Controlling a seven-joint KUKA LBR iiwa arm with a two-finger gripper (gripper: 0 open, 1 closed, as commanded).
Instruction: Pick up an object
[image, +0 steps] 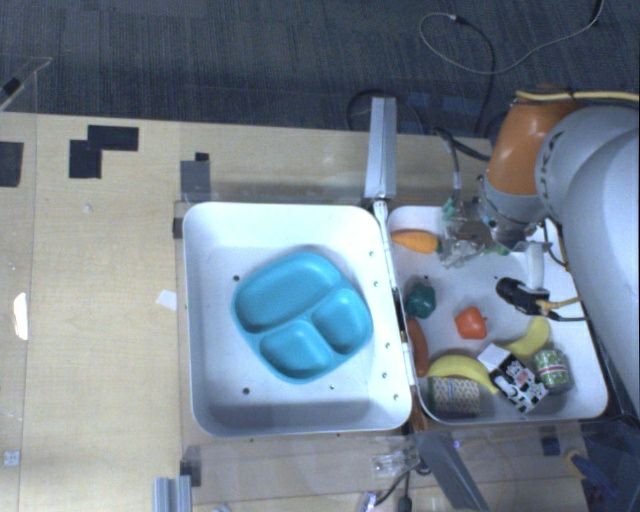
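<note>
camera view | hand (462, 243) over right bin (590, 400) | grip unclear | beside orange carrot (415, 240)

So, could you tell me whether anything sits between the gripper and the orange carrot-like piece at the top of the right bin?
Nothing visible does. The gripper hangs over the upper part of the right bin, just right of the orange piece, with bare white floor between them. The green item lies lower, off that line.

We take this for a robotics lab. We see a wooden bench (90, 330) bearing two white bins (290, 420) clamped by metal brackets (381, 150), black marker patches (100, 148), loose cables (470, 50) over dark carpet (200, 50), and toy food (460, 367).
</note>
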